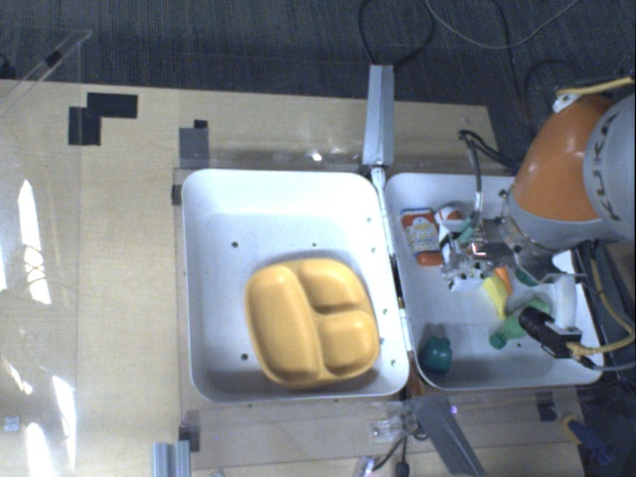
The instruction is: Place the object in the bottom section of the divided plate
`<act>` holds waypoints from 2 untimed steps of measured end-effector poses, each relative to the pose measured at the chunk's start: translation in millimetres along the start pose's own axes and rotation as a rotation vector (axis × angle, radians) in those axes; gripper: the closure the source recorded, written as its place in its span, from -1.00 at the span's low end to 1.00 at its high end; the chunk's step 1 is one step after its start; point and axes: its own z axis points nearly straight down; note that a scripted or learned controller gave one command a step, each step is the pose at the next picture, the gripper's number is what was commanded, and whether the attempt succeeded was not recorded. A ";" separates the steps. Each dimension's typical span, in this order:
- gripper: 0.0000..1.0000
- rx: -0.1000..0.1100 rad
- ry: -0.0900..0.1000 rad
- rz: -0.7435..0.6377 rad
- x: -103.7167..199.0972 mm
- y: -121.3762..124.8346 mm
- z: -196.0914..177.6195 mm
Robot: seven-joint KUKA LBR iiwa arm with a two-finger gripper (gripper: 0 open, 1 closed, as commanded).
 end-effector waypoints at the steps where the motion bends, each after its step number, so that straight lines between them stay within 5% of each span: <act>1: -1.00 -0.001 0.000 0.000 -0.1 0.1 -0.2; 2: -1.00 -0.009 -0.001 -0.062 -19.2 -40.5 96.2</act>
